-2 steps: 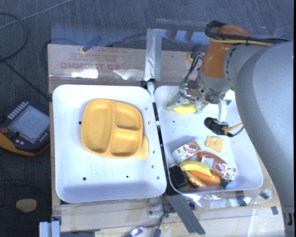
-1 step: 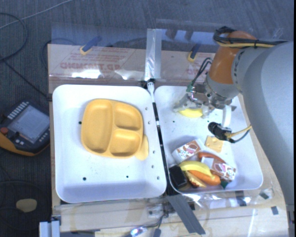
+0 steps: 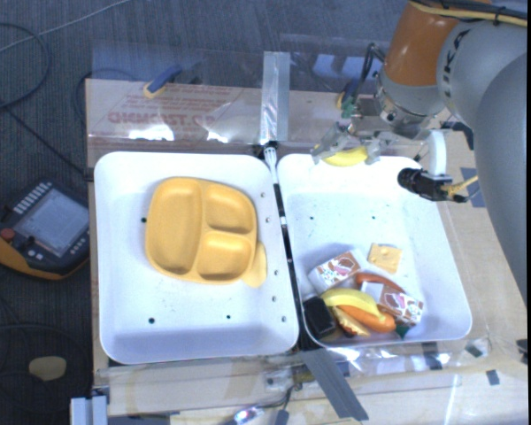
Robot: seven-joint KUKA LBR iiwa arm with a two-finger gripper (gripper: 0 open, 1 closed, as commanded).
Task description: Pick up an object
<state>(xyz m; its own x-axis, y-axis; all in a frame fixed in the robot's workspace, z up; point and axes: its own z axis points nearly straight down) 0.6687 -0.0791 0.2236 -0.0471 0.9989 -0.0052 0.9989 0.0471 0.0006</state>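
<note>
A yellow banana-shaped item sits between the fingers of the gripper, which is closed on it. The item is over the far edge of the right bin, near that bin's far left corner; whether it touches the rim cannot be told. The gripper hangs below the arm, whose orange band lies just above the wrist, at the upper right of the view.

Other items are piled at the near left corner of the right bin:
- a second banana, lying across the pile;
- an orange carrot-shaped piece, just beside the banana on its near side;
- a red sausage-shaped piece, on the far side of the banana;
- two printed packets, one at the far left of the pile and one at its right end;
- a black object, against the bin's near left wall.

A small tan cracker-like square lies apart from the pile, on its far right side.

The left bin holds a yellow divided tray with three compartments, lying flat near the bin's middle.

A handheld controller lies on the floor to the left of the bench.
</note>
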